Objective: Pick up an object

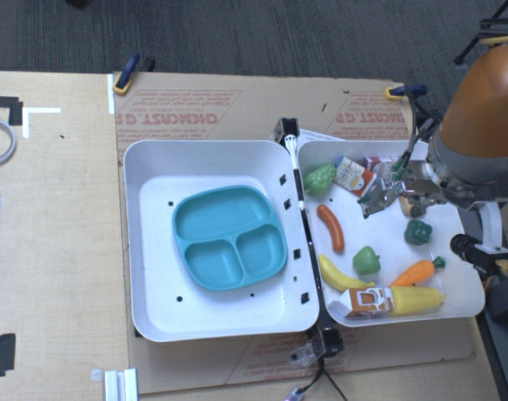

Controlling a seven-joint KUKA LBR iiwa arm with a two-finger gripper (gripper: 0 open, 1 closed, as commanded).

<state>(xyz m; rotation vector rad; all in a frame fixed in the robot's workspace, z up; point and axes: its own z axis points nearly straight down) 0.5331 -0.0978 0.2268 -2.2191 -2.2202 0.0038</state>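
A cardboard-covered bench (53, 291) bears two white bins (145, 249); the end effector's (379, 192) state is unclear.

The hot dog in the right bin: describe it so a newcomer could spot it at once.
Look in the right bin, the one full of toy food, not the left bin with the blue divided plate. Near its left wall lies the hot dog, between the green lettuce above and banana below. It is the only reddish-orange sausage shape.

The brown cardboard sheet (237, 107) under the bins has red words printed upside down near its far edge. They look like "CHEMCAST G.P." The small packets in the right bin are too blurry to read.
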